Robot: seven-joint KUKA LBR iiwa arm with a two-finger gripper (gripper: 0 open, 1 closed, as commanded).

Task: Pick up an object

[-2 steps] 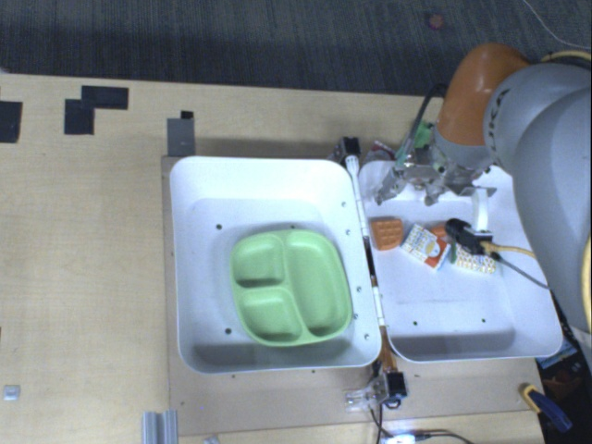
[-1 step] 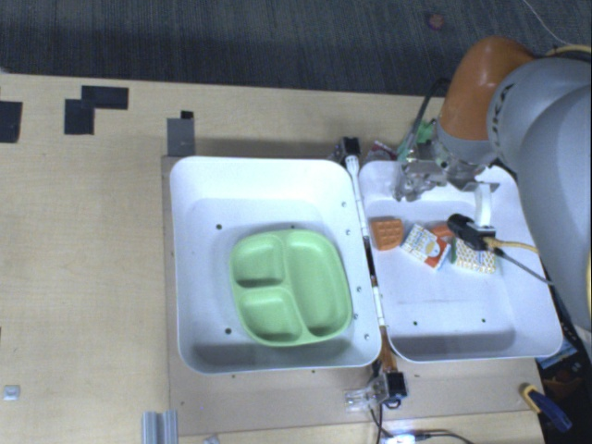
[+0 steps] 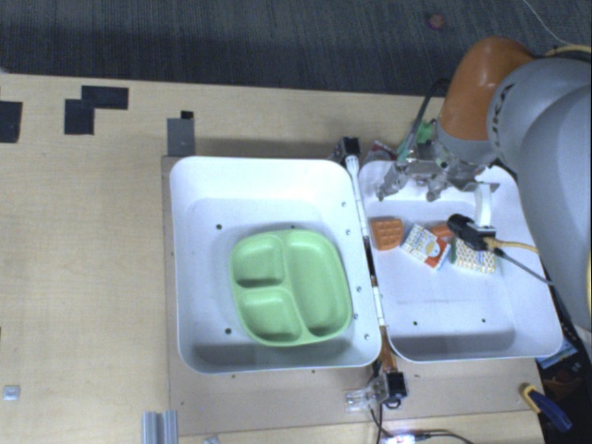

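My gripper [image 3: 407,190] hangs over the far left part of the right bin [image 3: 462,326], its two fingers [image 3: 382,189] spread apart with nothing between them. Just in front of it on the bin floor lies a small orange-brown block [image 3: 387,232]. To the block's right sit a red, white and orange packet [image 3: 424,245] and a pale speckled box [image 3: 474,261]. In the left bin [image 3: 199,248] a green divided plate [image 3: 290,285] lies flat.
The grey arm with its orange band [image 3: 481,81] comes in from the upper right and covers the right bin's far right corner. The two bins meet along a ridge [image 3: 365,257]. Black tape marks [image 3: 92,107] lie on the bench at far left.
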